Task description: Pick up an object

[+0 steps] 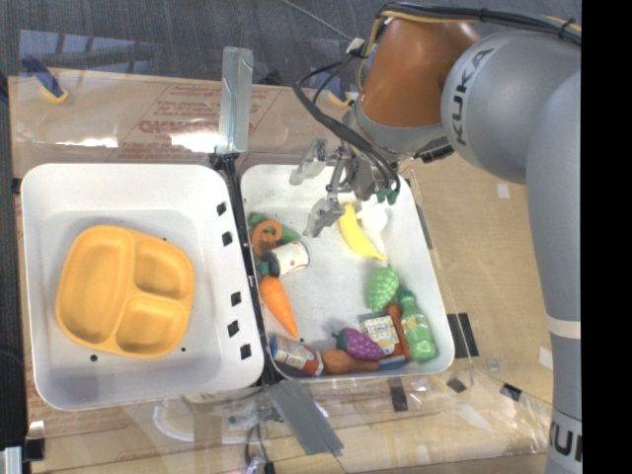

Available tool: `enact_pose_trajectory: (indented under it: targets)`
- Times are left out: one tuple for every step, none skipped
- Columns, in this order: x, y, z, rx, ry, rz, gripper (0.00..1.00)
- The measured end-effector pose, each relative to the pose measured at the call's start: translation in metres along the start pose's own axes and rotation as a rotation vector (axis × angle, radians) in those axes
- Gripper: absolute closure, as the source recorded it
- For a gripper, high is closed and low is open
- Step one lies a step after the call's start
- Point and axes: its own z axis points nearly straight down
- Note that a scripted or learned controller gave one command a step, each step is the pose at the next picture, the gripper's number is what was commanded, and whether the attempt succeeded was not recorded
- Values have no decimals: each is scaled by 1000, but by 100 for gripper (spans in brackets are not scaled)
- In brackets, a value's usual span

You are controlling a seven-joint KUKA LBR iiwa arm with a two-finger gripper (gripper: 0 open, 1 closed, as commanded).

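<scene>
Grey arm (513, 97) overhangs the right bin (434, 294); end effector (331, 200) fingers apart, gripping nothing.

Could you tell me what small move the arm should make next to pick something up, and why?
Probably a short descent with a slight shift toward the banana. The gripper hangs over the upper part of the right bin with nothing between its fingers, and the banana lies just beside it, apart from the crowded toys along the bin's lower edge, so it looks like the easiest target.

Bright, even overhead light; soft shadows, mild glare on the plastic sheet (118, 117) (slightly soft focus)
</scene>
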Motion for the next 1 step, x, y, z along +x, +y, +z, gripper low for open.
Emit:
enact_pose_trajectory:
  targets:
    - [1, -58, 85, -1, 5, -43, 0]
